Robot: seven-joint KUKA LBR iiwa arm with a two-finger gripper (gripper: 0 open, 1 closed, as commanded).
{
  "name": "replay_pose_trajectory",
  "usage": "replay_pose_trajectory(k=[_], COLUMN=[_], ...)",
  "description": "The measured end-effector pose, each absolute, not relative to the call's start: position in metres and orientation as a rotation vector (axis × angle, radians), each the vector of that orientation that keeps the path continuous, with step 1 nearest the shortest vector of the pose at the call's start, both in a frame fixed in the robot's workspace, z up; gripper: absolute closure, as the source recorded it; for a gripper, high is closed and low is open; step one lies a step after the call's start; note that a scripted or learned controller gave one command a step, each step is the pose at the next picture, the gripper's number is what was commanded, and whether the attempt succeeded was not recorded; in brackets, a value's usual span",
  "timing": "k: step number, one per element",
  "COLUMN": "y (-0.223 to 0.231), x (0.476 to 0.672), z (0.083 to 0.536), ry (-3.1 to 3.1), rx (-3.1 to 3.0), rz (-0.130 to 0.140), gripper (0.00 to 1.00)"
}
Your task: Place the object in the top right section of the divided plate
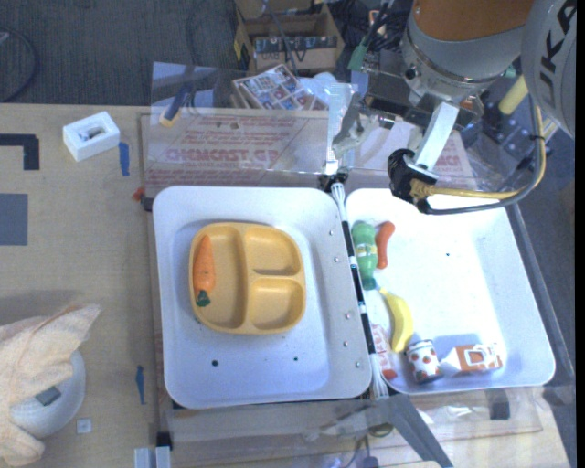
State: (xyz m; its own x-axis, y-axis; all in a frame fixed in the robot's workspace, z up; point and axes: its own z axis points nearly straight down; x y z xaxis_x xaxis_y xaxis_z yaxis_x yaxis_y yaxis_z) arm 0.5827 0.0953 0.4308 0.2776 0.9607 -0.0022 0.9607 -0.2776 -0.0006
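Note:
A yellow divided plate sits in the left bin. An orange carrot lies in its long left section. The two smaller sections are on the plate's right side, one above the other. My gripper hangs blurred above the back edge where the two bins meet, away from the plate and carrot. The grey arm with its orange band reaches in from the upper right.
The right bin holds a green item, a red pepper, a banana, a small red-and-white can and an orange carton. A black cable loop hangs from the arm over that bin.

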Motion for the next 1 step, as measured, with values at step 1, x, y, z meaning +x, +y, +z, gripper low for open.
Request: replay_pose_trajectory(k=[1], y=[0.1771], x=[0.5782], z=[0.4338], ry=[1.280], rx=[2.868], rz=[-0.002], gripper=[0.00])
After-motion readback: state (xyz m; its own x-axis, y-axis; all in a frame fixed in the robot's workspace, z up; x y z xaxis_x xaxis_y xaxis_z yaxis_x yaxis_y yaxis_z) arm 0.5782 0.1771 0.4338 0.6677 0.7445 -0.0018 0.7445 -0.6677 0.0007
